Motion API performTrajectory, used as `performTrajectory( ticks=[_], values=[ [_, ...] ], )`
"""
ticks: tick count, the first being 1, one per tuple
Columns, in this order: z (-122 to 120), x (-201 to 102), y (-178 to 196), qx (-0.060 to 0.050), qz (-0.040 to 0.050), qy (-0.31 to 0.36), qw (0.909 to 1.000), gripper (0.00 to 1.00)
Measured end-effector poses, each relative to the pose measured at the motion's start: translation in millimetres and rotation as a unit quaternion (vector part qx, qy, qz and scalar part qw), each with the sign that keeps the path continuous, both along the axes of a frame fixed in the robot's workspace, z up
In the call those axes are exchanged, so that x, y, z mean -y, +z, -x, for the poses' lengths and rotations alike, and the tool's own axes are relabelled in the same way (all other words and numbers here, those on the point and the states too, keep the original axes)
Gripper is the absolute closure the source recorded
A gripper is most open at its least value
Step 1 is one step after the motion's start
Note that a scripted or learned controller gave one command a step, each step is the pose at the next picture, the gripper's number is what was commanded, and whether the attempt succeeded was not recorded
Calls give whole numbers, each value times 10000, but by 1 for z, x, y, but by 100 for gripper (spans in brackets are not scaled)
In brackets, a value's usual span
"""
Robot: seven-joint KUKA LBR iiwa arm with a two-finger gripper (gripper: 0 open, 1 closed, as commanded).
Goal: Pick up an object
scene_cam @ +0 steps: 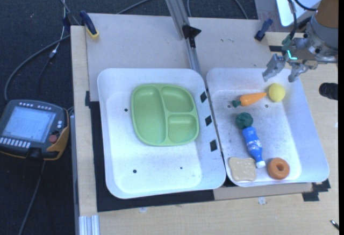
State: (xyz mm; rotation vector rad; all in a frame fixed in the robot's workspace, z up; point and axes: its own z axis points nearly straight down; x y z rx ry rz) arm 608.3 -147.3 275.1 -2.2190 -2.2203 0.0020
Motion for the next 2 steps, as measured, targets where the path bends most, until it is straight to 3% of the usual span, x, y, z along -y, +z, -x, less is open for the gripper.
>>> performTrajectory(
  ticks=[1, 2],
  values=[
    [-1, 0, 1, 13, 2, 2, 10000, 0],
    [-4, -1, -41, -5, 1, 0, 10000, 0]
  ],
)
